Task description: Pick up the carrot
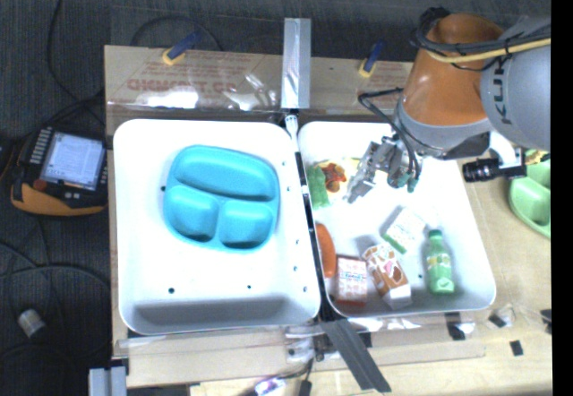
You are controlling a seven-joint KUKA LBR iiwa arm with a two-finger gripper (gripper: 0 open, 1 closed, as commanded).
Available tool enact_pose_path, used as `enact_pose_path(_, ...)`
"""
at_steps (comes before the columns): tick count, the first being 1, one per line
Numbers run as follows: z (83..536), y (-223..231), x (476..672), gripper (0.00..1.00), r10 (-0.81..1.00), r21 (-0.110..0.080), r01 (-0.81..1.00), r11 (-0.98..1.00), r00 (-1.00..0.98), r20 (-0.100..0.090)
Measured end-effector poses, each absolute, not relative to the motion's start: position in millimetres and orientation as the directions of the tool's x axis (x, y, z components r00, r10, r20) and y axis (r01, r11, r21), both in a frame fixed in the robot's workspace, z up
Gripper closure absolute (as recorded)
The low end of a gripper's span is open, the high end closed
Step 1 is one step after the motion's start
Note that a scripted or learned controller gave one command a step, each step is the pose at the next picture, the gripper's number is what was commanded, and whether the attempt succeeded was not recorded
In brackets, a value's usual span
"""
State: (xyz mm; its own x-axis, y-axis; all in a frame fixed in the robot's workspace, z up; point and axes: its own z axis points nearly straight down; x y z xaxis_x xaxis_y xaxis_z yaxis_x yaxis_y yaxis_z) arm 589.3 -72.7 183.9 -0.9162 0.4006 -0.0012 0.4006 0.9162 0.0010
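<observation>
The carrot (326, 251) is a short orange stick lying lengthwise against the left wall of the right bin (472, 226), just behind a red-and-white packet (351, 281). My gripper (381, 185) hangs over the middle back of that bin, up and to the right of the carrot and well apart from it. Its fingers (359, 183) stand open with nothing between them.
Near the gripper's left lie a green piece (317, 185) and a small orange-brown item (334, 174). A white box (404, 229), a green bottle (438, 263) and a carton (389, 271) sit at the bin's front right. The left bin (143, 287) holds a blue divided tray (220, 195).
</observation>
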Motion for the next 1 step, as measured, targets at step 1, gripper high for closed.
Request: enact_pose_path(1,113.7,-95.2,653.4,1.0,0.344,0.005,0.344,0.939,-0.939,-0.023)
